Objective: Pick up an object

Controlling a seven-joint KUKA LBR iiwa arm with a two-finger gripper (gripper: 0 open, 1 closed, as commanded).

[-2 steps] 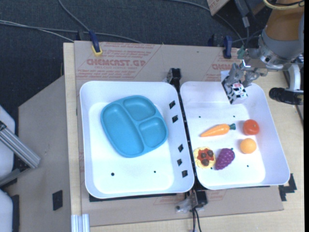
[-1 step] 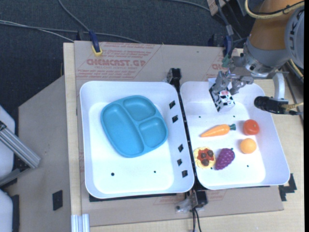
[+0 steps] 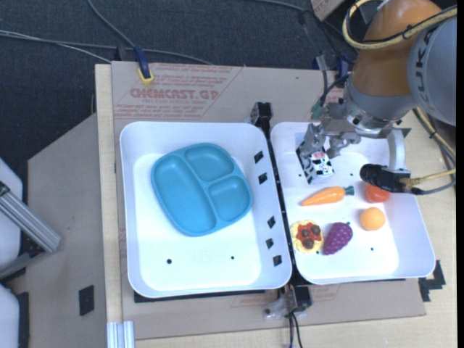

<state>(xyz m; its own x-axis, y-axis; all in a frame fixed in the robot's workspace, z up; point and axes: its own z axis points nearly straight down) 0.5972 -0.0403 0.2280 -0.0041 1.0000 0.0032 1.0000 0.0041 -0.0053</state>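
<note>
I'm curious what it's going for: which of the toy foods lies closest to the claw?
The carrot, long and orange, lies just below the gripper; grapes, pizza and orange ball lie farther.

- The blue plate (image 3: pixel 202 188) looks like smooth plastic.
- Both white bins (image 3: pixel 139 194) look smooth and a bit shiny.
- The tabletop (image 3: pixel 188 85) looks like flat brown cardboard.
- The carrot (image 3: pixel 324 196) looks like shiny plastic.

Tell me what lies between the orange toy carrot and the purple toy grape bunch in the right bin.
In the camera view, only bare white bin floor separates the orange toy carrot from the purple toy grape bunch; the carrot lies directly above the grapes.
</note>
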